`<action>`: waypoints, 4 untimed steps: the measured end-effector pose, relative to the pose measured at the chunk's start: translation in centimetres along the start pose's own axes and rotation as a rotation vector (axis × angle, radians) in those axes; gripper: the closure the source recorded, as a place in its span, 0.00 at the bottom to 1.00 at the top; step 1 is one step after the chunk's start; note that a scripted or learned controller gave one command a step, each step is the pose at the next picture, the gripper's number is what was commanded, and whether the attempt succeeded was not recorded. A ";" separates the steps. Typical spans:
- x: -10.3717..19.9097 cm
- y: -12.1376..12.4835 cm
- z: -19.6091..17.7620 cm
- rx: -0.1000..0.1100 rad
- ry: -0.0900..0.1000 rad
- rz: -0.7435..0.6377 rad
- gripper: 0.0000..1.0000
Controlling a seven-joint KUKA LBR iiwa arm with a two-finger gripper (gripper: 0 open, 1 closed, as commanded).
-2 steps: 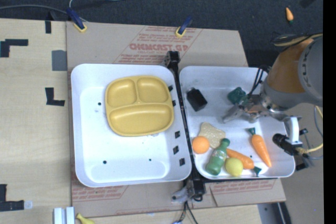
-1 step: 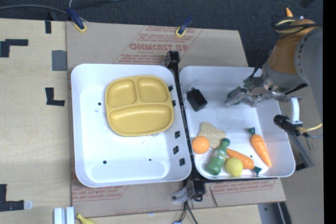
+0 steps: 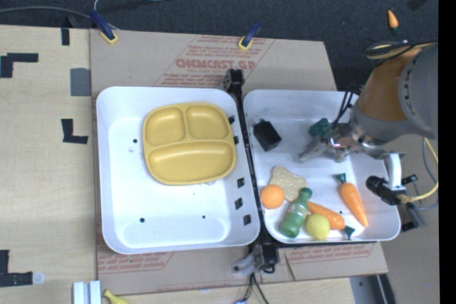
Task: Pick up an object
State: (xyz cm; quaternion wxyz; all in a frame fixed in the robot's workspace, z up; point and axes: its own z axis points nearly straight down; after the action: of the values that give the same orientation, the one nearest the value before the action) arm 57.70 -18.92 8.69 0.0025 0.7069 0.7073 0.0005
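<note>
Your gripper (image 3: pixel 315 144) hangs over the right bin (image 3: pixel 285 107), near a black block (image 3: pixel 266 134). Below lie an orange (image 3: pixel 271 196), green bottle (image 3: pixel 295 213), lemon (image 3: pixel 318 226) and two carrots (image 3: pixel 353 203). The left bin (image 3: pixel 114 174) holds a yellow divided plate (image 3: pixel 189 142).

Gripper (image 3: pixel 318 141) over the right bin (image 3: pixel 285 102), near its far edge: fingers small and blurred, open or shut can't be told, nothing readable between them. Teal bit at the wrist too small to identify. Arm (image 3: pixel 388 100) cut off by the right picture edge. Black object (image 3: pixel 266 134) near the bin's far-left corner: too dark to identify. Second carrot (image 3: pixel 325 212) partly hidden behind the lemon (image 3: pixel 318 226) and green bottle (image 3: pixel 293 213) at the near edge. Yellow item (image 3: pixel 114 297) cut off at the bottom picture edge.
</note>
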 end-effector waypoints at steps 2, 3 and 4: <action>-0.1 0.0 -1.0 -0.002 -0.002 0.000 0.00; -1.6 -3.2 0.0 -0.002 0.000 -0.001 0.00; -3.3 3.3 0.0 0.000 0.004 -0.002 0.00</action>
State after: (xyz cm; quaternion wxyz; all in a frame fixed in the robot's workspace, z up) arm 60.96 -22.19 8.73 0.0012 0.7061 0.7081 0.0021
